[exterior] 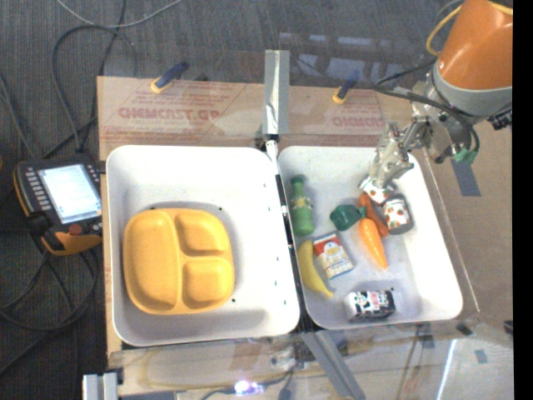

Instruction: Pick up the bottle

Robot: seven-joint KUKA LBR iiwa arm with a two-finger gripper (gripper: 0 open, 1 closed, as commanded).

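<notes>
**Operator:** I'll go from big to small. The surface (125, 107) carries two white bins side by side. The left bin (166, 161) holds just a yellow divided tray (177, 259), lying flat and towards its left — parked out of the way, I'd say, since my job isn't over there.

**Observer:** And the right bin?

**Operator:** The right bin (433, 294) has all the clutter. The bottle (300, 205) I'm after is green with a yellow cap, lying on its side hard against the left wall, cap pointing far. It probably rolled there and the wall stopped it. Just nearer than it lies a banana (313, 270), and beside that a small red-and-white carton (334, 257). A black-and-white carton (371, 303) sits towards the near edge.

**Observer:** Where's the arm?

**Operator:** The arm (476, 44) comes in from the far right, and the claw (390, 163) hangs over the far right part of that bin — above a small red-and-white item (396, 213), a carrot (372, 242) and a green piece (346, 217), well apart from the bottle.

**Observer:** Clenched or released?

**Operator:** I can't tell from this angle. I see nothing gripped in it. My judgement: the pick hasn't begun, and the wall beside the bottle leaves little room on that side.
</notes>
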